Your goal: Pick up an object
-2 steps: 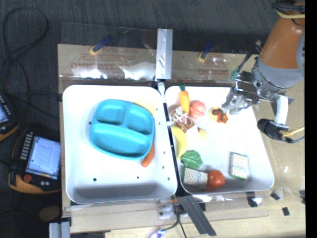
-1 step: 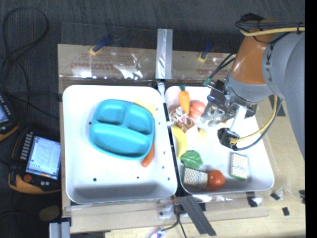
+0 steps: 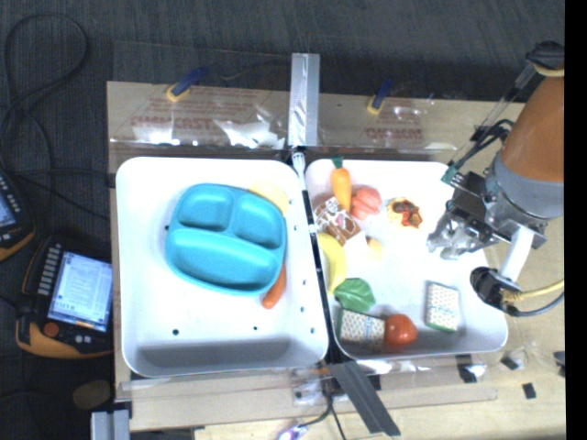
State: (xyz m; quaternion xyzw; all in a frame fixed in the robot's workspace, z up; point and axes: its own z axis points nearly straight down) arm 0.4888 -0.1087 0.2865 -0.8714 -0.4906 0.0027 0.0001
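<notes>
- Presently the gripper (image 3: pixel 453 237) hangs over the right side of the right bin (image 3: pixel 415 169); whether the claw is spread or pressed together cannot be told.
- Nearest candidates: a small patterned box (image 3: pixel 443 305) toward the lower right, and a brown snack piece (image 3: pixel 404 212) toward the upper middle.
- The box lies flat, apart from its neighbours.
- It probably handles light and stiff, best pinched across its narrow sides.
</notes>
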